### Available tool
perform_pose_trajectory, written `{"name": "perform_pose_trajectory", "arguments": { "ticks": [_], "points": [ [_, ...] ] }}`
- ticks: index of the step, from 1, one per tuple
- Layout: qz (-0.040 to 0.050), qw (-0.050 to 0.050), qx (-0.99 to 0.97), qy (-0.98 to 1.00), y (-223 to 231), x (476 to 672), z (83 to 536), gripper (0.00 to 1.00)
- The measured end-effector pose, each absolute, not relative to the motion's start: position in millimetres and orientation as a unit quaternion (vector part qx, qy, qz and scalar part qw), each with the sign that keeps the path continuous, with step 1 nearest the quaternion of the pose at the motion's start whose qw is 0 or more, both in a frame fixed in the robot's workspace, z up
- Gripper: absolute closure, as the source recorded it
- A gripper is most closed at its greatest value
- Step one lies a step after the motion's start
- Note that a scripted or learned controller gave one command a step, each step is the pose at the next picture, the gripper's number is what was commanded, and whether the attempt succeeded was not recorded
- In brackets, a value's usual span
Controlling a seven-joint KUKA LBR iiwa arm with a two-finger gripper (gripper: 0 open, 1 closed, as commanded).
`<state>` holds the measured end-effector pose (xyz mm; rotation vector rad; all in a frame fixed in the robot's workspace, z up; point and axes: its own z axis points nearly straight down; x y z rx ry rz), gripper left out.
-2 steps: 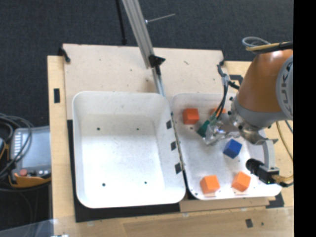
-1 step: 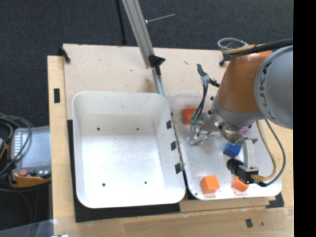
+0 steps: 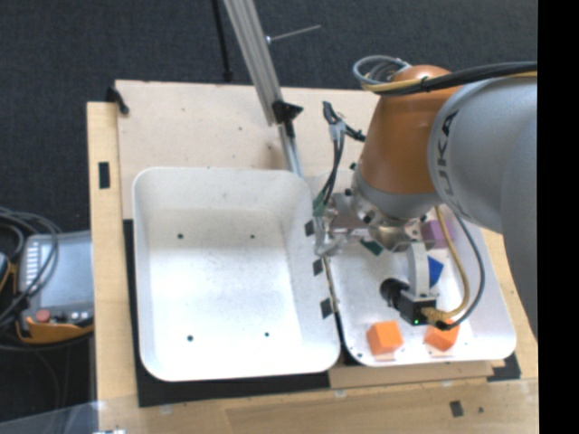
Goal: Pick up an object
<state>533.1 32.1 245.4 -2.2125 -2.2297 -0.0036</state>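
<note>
My gripper (image 3: 378, 239) hangs low over the middle of the right bin (image 3: 493, 333), mostly covered by the orange-banded wrist. An orange cube (image 3: 384, 337) lies near the bin's front edge. A second orange block (image 3: 441, 338) sits just to its right. A blue piece (image 3: 436, 269) and a purple piece (image 3: 434, 233) show at the right of the gripper, partly hidden by the arm. Something small and green (image 3: 372, 245) peeks out right under the gripper; I cannot tell whether it is held.
The left bin (image 3: 163, 197) stands beside the right one, their rims meeting at the centre. A slanted metal rail (image 3: 258, 52) rises behind the bins. The wooden bench edge (image 3: 109, 242) runs along the left.
</note>
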Motion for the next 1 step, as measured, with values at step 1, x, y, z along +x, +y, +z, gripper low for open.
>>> {"name": "perform_pose_trajectory", "arguments": {
  "ticks": [1],
  "points": [
    [-0.001,0.0,-0.704,-0.71,88.4,544.6,250.4,1.0]
  ]
}}
